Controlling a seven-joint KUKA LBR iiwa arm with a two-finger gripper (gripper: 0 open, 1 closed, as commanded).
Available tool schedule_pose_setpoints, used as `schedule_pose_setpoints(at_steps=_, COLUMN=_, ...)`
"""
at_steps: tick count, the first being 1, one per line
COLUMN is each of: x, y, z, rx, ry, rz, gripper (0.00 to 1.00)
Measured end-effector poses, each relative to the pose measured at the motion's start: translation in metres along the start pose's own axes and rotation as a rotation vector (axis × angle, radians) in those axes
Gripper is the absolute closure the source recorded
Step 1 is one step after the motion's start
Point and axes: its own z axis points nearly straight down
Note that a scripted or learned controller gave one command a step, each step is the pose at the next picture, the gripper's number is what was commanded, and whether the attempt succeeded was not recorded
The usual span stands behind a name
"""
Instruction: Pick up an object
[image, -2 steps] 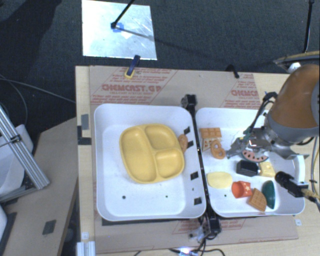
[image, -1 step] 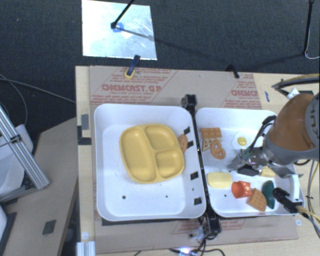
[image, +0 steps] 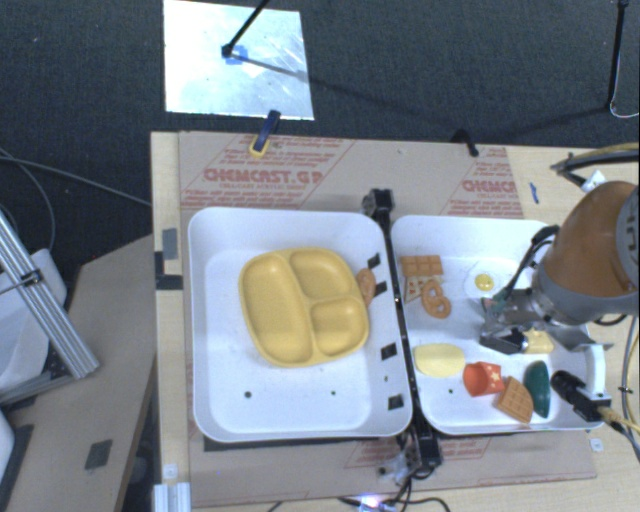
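Waffle piece (image: 516, 401) sits at right bin's (image: 455, 232) front edge, green piece (image: 539, 388) just beside it, long axis running front to back, red piece (image: 484, 378) to its left. Gripper (image: 503, 334) is low in right bin above these; opening can't be told, nothing seen between the tips. Pale yellow oval (image: 439, 359) lies left of gripper, long axis left-right. Pretzel (image: 435, 299), cracker (image: 421, 267) and fried egg (image: 484, 282) lie farther back. Left bin (image: 215, 330) holds yellow divided tray (image: 300, 305).

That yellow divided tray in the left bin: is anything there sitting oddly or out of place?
One thing stands out. A small brown food piece rests at the right edge of the yellow tray rather than in a compartment. The other toy foods, such as the fried egg and pretzel, lie in the right bin near the gripper.
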Motion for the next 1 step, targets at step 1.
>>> schedule_pose_setpoints(at_steps=1, x=0.0870, y=0.0116, z=-0.0732, rx=0.026, ry=0.018, rz=-0.012, gripper=1.00)
